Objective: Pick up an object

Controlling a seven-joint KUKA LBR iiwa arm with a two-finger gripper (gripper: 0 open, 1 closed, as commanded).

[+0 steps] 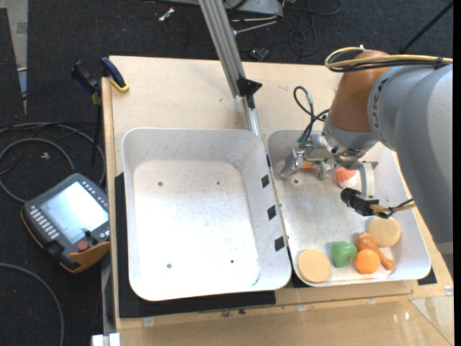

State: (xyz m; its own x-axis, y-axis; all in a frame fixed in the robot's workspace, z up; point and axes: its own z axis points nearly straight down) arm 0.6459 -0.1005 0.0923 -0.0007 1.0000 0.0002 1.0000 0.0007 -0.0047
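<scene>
Tan disc (314, 264): lies flat in the near left corner of the right bin (317, 207), closer to me than anything else in there.
Green piece (343, 252): just right of that disc, along the same near wall.
Orange ball (367, 262): just right of the green piece, seemingly touching it.
Orange-brown piece (390, 261): pressed against the ball's right side; its shape is hard to make out.
Second tan disc (385, 231): a little farther back, near the bin's right wall, against the orange-brown piece.
Gripper (299, 163): low over the far part of the right bin, well apart from the cluster at the near wall; I cannot tell whether it is clenched or released.
Small orange bit (310, 166): right at the gripper, too small to judge whether it is grasped or merely beside it.
Reddish piece (347, 174): just right of that bit, partly under the wrist.
Arm (425, 121): grey, reaching in from the right, with its orange band (353, 99) above the wrist.
Left bin (194, 215): white, side by side with the right bin, a few dark specks on its floor.
Metal bar (223, 42): slants from the far side down to where the two bins meet.
Bench (180, 92): pale top carrying both bins.
Clamp (109, 74): blue and yellow, at the bench's far left corner.
Teach pendant (66, 223): on the dark floor left of the bench, screen lit.
</scene>
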